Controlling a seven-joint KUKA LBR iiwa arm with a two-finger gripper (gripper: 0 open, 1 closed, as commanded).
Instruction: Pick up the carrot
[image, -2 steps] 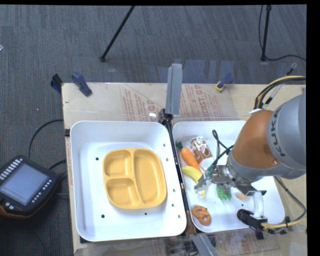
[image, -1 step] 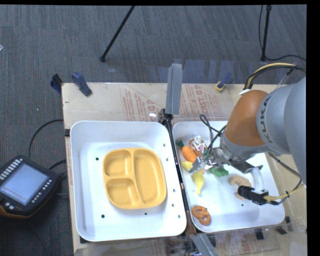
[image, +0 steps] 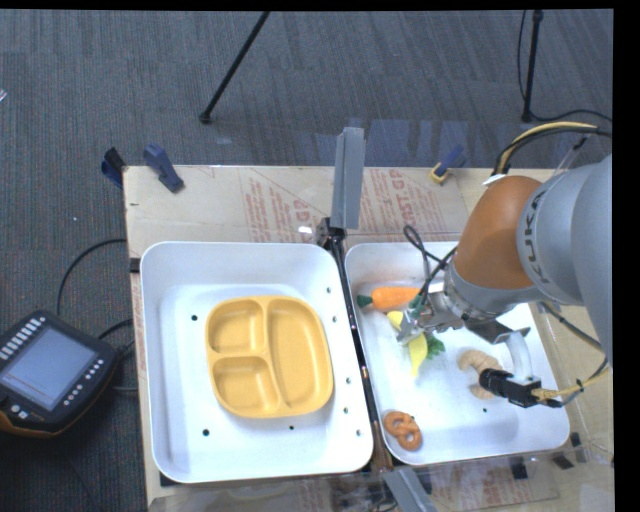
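Carrot (image: 393, 297) lies in right bin (image: 530, 425), just up-left of tool (image: 415, 330), not gripped. Tool low over yellow-green item (image: 420, 352); finger spread impossible to tell. Pretzel (image: 404, 428) well below tool, pale piece (image: 478, 360) to its right. Yellow divided plate (image: 268, 356) in left bin (image: 170, 300), far left.

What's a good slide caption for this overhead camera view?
KUKA arm's gripper hovers beside the carrot in the right bin; yellow tray sits in the left bin.
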